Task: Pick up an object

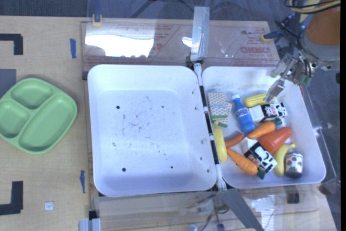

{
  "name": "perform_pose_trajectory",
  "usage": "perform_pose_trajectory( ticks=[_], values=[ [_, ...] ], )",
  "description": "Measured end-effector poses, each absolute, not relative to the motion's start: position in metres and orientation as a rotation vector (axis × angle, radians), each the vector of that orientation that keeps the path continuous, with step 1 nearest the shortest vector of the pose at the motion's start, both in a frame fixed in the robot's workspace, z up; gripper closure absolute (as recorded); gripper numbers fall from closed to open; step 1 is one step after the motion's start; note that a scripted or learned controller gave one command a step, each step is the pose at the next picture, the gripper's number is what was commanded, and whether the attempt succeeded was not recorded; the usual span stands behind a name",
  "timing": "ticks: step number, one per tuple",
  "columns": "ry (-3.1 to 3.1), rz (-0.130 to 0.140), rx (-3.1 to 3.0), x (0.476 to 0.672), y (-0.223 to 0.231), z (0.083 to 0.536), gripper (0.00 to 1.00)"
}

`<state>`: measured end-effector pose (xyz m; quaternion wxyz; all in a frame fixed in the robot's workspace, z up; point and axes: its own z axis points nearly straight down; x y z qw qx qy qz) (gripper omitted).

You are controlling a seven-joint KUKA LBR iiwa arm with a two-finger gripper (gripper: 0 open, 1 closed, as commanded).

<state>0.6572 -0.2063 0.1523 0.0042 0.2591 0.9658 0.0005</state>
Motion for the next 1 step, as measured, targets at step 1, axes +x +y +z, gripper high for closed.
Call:
perform_pose_trajectory(
  ticks=[1],
  values=[
    [3.106,0.002,0.436,0.6566,-0.1973,0.1266,0.0]
  ],
)
